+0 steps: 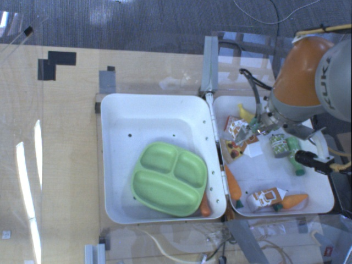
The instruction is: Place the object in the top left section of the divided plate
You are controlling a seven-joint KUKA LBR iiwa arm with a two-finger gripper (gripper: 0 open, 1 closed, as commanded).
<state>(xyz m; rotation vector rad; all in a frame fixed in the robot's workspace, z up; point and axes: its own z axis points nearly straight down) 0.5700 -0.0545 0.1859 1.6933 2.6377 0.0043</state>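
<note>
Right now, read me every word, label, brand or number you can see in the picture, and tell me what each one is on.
"KU": large grey letters on the arm's housing, cut off by the picture's edge.
Printed packet in the right bin: red and white print, too blurred to read.
Small carton: markings too small to read.
Green-labelled container: label blurred.
Green divided plate: no text.
</note>
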